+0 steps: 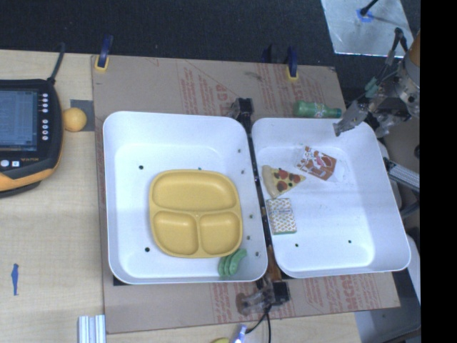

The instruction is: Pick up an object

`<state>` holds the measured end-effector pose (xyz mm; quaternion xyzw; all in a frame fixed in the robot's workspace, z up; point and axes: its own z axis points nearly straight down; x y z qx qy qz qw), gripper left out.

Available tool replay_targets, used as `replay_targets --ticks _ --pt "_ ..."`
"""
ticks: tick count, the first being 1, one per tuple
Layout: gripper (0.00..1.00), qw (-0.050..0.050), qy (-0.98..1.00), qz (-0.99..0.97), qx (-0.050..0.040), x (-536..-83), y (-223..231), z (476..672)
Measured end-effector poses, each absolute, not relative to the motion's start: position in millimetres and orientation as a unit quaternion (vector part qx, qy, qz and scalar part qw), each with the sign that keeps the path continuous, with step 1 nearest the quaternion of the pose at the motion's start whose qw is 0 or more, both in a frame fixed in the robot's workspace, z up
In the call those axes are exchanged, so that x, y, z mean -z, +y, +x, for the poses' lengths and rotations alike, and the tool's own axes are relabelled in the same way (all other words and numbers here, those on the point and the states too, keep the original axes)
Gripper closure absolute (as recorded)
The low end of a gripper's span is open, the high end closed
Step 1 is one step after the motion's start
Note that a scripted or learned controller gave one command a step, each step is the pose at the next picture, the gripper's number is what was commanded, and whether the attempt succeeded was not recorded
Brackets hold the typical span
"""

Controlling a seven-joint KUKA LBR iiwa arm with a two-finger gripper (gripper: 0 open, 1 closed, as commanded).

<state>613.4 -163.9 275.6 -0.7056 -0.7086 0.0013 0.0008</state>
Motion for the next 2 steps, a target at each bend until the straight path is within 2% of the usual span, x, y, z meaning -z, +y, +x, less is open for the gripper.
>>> replay_targets --ticks 1,2 --pt "0.00 0.002 -0.709 -0.706 -0.0024 -132 -204 622.4" --pt "0.00 -0.007 -0.709 -0.705 0.0041 -108 -172 656.2"
